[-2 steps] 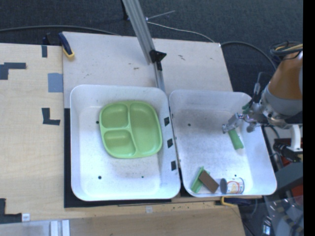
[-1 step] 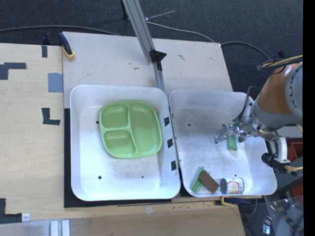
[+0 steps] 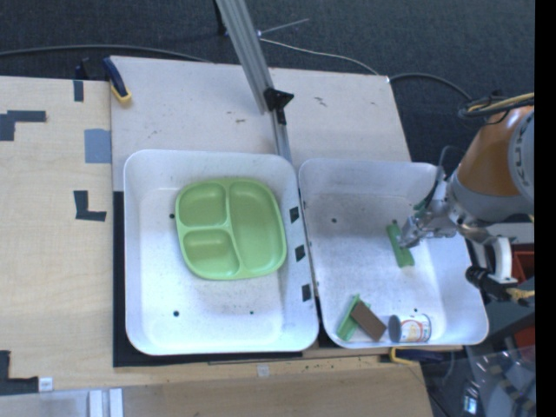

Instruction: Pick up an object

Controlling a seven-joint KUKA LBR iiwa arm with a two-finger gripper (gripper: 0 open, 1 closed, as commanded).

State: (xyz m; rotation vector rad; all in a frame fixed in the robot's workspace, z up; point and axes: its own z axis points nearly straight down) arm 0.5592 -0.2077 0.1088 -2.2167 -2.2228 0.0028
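the grey arm with its orange band (image 3: 499, 159) reaches in from the right over the right-hand shallow white bin (image 3: 347, 189). its two-finger gripper (image 3: 415, 233) sits low at the right side of that bin, directly at the upper end of a small flat green block (image 3: 400, 245) that lies slanted on the bin floor. the metal tip looks to be touching or just above the block, but the view is too small and blurred to tell whether the block is between the fingers or how the pincer stands.

along the near edge of the same bin lie a green wedge-shaped piece (image 3: 348, 317), a brown rectangular block (image 3: 368, 323) touching it, and just beside them a small tin can on its side with a pale label (image 3: 411, 328).

the left-hand white bin (image 3: 143, 259) holds a light green plastic divided plate with three compartments (image 3: 231, 228), lying flat near its middle. a grey metal rail (image 3: 248, 46) slants down to the seam between the bins.
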